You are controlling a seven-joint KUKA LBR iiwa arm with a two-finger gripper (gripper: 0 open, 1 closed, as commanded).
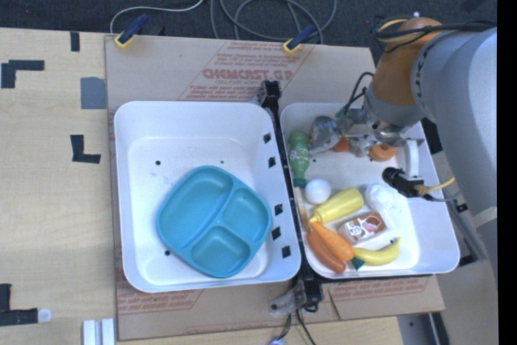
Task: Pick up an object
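The table [48,174] carries two shallow white bins side by side on a brown cardboard sheet [234,77]. The left bin [129,133] holds a blue divided plate [214,220], which lies flat in the middle and toward the front edge of this bin.

The right bin [440,250] holds several small objects. A green bottle [299,153] lies along its left wall, near the far corner. Just in front of it sits a white ball [317,191]. A yellow bottle [339,204] lies tilted beside the ball, and an orange carrot [329,242] lies in front of it, near the front-left corner. A small packet with a red and white label [363,227] lies between the yellow bottle and a yellow banana [378,254], and the banana rests close to the front edge. A white crumpled object [383,198] lies to the right of the yellow bottle.

The grey arm [460,93] with its orange band [396,77] reaches in from the right side, over the far part of the right bin. The tool [355,140] is low inside this bin, near its far edge, beside a small orange object [381,151] and a grey one [323,129]. I cannot tell if the tool is released or clenched, or if something is inside it.
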